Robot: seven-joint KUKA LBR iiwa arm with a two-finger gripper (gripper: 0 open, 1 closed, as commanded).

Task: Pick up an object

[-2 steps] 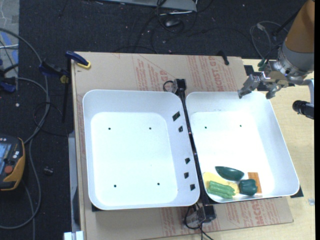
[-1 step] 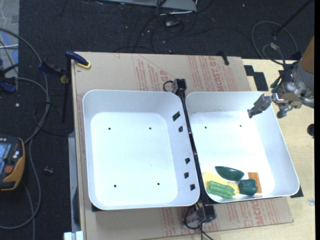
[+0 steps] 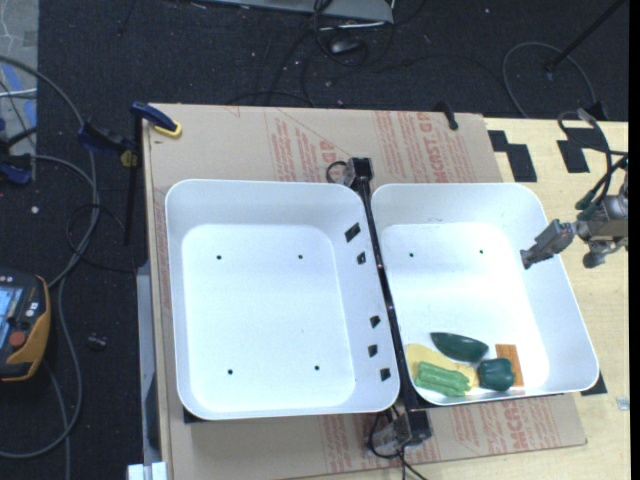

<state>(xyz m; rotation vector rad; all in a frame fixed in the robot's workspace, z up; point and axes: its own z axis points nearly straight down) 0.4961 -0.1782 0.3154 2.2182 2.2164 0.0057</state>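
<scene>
Several small objects lie in the front right corner of the right bin (image 3: 480,208): a dark green oval piece (image 3: 460,346), a light green ridged piece (image 3: 442,378) on a pale yellow one (image 3: 423,355), a teal lump (image 3: 496,373) and an orange block (image 3: 509,352). My gripper (image 3: 568,252) hangs over the right rim of this bin, well behind the objects. It is open, one finger (image 3: 543,245) points out over the bin floor, and nothing sits between the fingers.
The left bin (image 3: 260,288) stands beside the right one, with a black divider (image 3: 375,278) between them. Both rest on a cardboard sheet (image 3: 300,138). Cables and a clamp (image 3: 155,118) lie beyond the bench's back left corner.
</scene>
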